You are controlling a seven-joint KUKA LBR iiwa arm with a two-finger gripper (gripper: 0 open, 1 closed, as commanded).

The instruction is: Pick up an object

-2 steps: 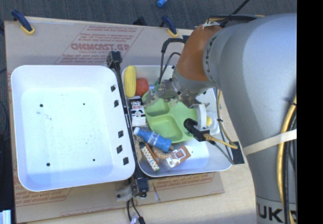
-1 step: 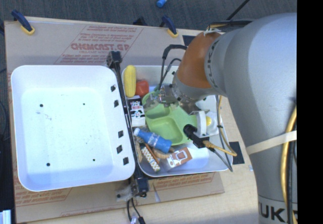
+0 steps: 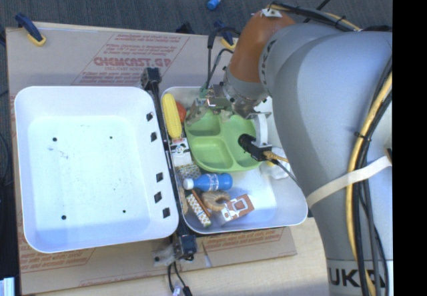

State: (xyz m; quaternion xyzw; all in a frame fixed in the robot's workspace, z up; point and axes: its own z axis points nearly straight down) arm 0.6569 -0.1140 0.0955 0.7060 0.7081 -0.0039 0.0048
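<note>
The grey arm (image 3: 333,121) comes in from the right and bends down over the right bin (image 3: 293,211), so that its orange band (image 3: 250,48) stands above the far edge of that bin. The gripper (image 3: 212,103) is low at the far end of the right bin, just above the far rim of a green tray (image 3: 217,145) and near a yellow corn cob (image 3: 172,117). The wrist covers it from above, so it cannot be told whether the gripper is open or closed, and nothing is seen held in it. All the things to pick lie in the right bin. The green tray fills the middle of it, and the corn cob lies along the left wall, at the far left corner. A small bottle (image 3: 210,183) with a white cap and a blue label lies on its side just beside the near edge of the tray. Some brown snack packets (image 3: 230,207) lie at the near edge of the bin, close to the bottle. The left bin (image 3: 87,155) touches the right bin along one side. Both bins stand on a sheet of cardboard (image 3: 133,55) with red print.
</note>
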